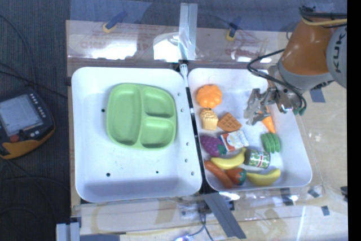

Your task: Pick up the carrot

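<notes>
The left bin [96,178] carries a green divided plate [141,115] at its middle. The right bin [299,161] holds the toy food, and the grey arm [313,48] with its orange band reaches over that bin's far right corner. At the far left of this bin sits an orange pumpkin [208,95], with a small loaf of bread [209,119] and a waffle [229,122] just nearer. Along the near edge lie two bananas, one [228,161] beside a purple bunch of grapes [211,145], the other [264,177] in the near right corner, with a small can [258,159] between them. The gripper [257,110] hangs low near the right edge, its fingers slightly parted with nothing seen between them. The carrot [269,124] lies just beside the fingertips, orange root toward the gripper, its green top [271,142] toward the near edge.
</notes>
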You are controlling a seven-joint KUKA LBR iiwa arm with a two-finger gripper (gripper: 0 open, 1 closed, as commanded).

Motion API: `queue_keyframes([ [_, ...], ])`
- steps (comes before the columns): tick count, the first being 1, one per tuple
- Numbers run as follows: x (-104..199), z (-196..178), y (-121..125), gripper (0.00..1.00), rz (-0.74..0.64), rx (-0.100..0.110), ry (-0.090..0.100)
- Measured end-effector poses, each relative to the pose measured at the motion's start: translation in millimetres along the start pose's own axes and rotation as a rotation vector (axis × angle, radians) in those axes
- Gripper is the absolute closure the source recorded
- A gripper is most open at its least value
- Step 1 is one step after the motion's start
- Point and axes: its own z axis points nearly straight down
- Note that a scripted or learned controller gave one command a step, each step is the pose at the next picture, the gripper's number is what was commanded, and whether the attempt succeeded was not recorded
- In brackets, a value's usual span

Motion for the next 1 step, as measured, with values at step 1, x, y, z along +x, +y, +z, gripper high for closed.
queue_keyframes([
  [1,-1.7,-47.8,61.5,1.0,0.132,-0.001,-0.009],
])
